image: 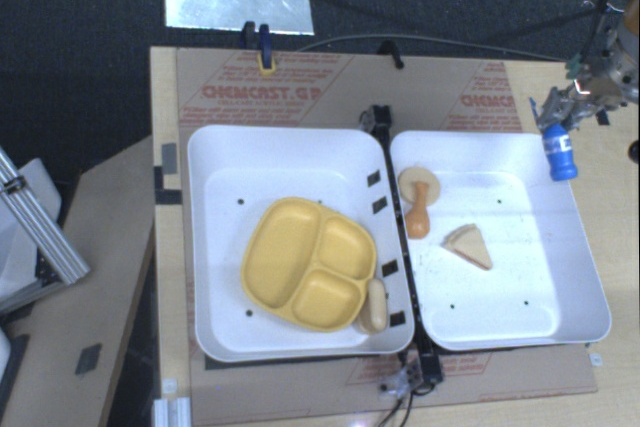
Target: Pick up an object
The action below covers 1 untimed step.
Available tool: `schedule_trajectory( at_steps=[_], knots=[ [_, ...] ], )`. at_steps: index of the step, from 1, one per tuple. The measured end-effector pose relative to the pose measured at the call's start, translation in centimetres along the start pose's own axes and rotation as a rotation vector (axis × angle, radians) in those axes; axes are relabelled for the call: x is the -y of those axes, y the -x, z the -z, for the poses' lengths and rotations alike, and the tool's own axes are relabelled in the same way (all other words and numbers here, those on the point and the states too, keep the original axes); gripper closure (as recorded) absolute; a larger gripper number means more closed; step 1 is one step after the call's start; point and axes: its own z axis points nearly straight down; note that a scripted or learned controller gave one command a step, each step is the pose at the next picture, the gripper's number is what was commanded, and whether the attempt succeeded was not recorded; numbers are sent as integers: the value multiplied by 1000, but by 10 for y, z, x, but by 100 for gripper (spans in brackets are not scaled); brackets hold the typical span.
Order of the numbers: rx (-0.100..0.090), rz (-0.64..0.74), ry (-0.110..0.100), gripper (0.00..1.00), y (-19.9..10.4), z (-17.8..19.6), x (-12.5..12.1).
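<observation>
In the right bin (540,315), near its left wall, lies a wooden mushroom-shaped peg (417,200), and just beside it toward the middle rests a tan wedge (469,246). The left bin (215,215) holds a yellow divided tray (305,260), with a small pale rounded piece (374,305) touching its lower right corner. Above the right bin's far right corner hangs the hand (560,130), blue at its tip; how far open it is cannot be told, and nothing shows in its grip. Both bins sit side by side on the table (170,115).
</observation>
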Motion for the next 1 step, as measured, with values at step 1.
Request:
schedule_trajectory(
  at_steps=[1],
  knots=[
    [-3,3,-6,100,-49,-9,7]
  ],
)
